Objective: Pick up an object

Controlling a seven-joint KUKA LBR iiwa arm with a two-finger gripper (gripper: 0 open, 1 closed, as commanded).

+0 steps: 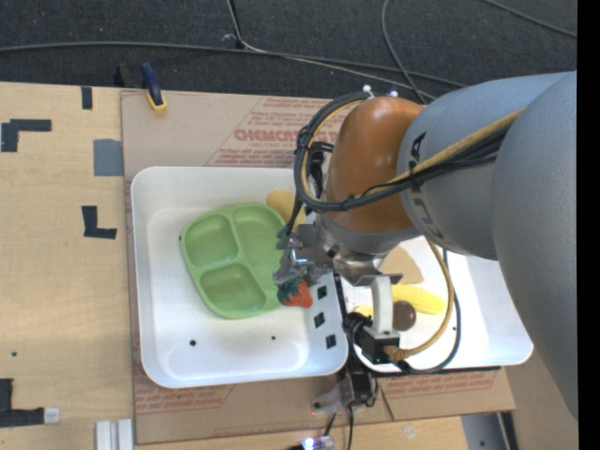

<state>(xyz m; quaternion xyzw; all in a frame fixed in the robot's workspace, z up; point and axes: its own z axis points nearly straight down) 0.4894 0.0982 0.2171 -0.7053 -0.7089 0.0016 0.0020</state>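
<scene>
The green tray (228, 262) looks light, stiff and slick. Best pinched at its rim. I cannot tell the state of the claw (295, 284).

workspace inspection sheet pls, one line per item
surface: two white bins side by side on a brown board on a wooden bench
job's things: green divided tray in the left bin; small red object at its right edge; yellow pieces and a dark round thing in the right bin
clutter: blue-and-yellow clamp at the board's far edge
grippers: hand low over the tray's right edge, beside the red object
cables: black leads across the dark floor; a loop around the orange band
surroundings: dark floor beyond the bench
</scene>
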